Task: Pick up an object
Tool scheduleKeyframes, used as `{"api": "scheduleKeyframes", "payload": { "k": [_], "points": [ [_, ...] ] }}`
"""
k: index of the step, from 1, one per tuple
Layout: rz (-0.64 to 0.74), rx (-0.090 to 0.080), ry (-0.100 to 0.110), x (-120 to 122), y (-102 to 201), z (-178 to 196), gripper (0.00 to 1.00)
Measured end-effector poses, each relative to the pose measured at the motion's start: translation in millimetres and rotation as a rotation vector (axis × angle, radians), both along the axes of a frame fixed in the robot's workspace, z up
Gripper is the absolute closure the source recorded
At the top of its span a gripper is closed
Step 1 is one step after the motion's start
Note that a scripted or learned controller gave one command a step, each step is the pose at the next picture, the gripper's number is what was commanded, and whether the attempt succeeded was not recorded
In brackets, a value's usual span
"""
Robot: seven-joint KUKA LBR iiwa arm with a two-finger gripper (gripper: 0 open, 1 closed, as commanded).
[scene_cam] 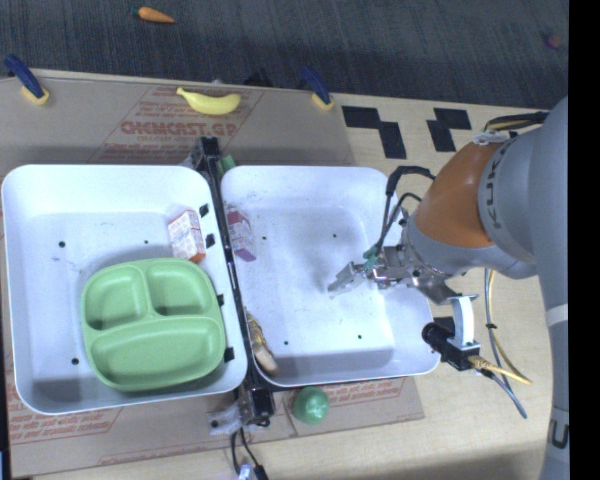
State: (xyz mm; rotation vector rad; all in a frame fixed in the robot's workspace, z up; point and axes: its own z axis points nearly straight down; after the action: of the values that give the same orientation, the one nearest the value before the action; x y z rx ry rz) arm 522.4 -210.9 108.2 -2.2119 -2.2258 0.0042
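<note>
The grey arm with the orange band [500, 203] is cut off by the right edge. Its two-finger gripper [342, 278] is too small and blurred to read. A small tan object [259, 348] at the right white bin's [310, 368] near-left corner is unidentifiable.

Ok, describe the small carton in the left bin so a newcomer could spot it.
Start at the left bin, which holds a green tray. Just above the tray's upper right corner lies the carton, red and white, near the divider between the bins.

Dark grey carpet floor [280, 18] lies beyond the cardboard-covered bench [130, 128].
</note>
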Motion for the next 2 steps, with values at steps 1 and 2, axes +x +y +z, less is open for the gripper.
{"api": "scheduleKeyframes", "payload": {
  "k": [1,2],
  "points": [
    [0.002,0.0,0.0,-46,8,-7,0.0],
    [-0.001,0.0,-0.004,44,2,-10,0.0]
  ]
}}
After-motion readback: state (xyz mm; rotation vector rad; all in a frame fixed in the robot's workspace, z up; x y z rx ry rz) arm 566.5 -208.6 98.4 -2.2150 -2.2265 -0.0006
